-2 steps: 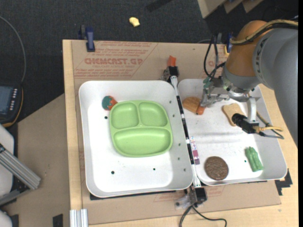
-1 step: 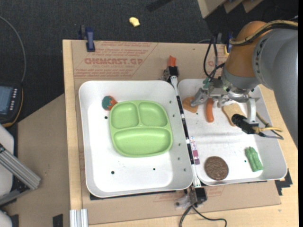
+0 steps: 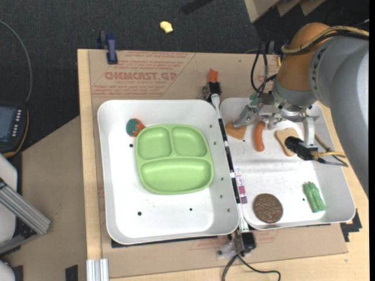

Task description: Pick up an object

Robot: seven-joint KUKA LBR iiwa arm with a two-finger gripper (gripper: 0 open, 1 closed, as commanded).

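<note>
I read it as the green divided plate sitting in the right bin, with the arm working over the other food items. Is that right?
Not quite. The green divided plate sits in the left bin, not the right one, as the camera view shows. The rest holds: the arm is over the right bin, where the hot dog, brown patty and green piece lie.

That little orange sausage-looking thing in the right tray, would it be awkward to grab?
Probably somewhat. The orange sausage looks rounded and narrow, so it may roll sideways if nudged. Its smooth surface suggests it could slip from the pincer. It looks like a toy, likely light and stiff, though I can't confirm that. It lies loose on the right bin floor.
</note>
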